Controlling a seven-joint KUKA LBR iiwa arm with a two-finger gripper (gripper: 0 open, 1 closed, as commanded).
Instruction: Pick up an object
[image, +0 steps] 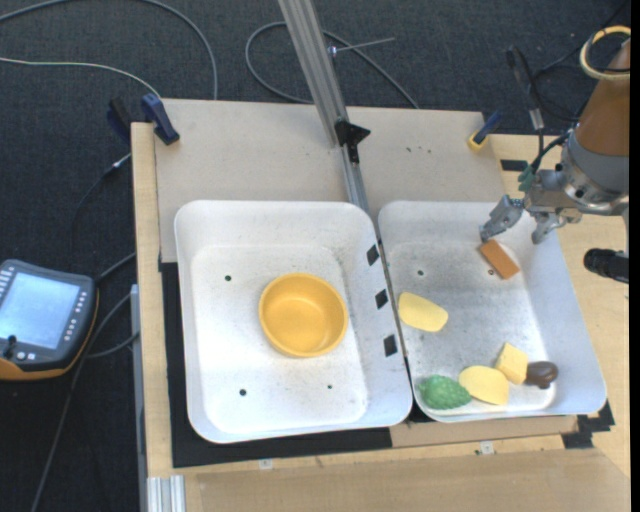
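Observation:
My gripper (521, 226) hangs over the far right part of the right bin (560, 290), open, with its two fingers spread and nothing between them. An orange-brown block (500, 258) lies on the bin floor just below and in front of the left finger (498, 220). Further forward in the same bin are a pale yellow piece (422, 312), a green lump (443, 391), a yellow wedge (484, 384), a small yellow block (513, 362) and a dark brown object (541, 374).
The left bin (200, 300) holds a yellow bowl (303, 314) near its middle. A metal rail (330, 90) slants down to the gap between the bins. Blue clamps (160, 118) sit at the bench's back corners. A teach pendant (40, 315) lies at the far left.

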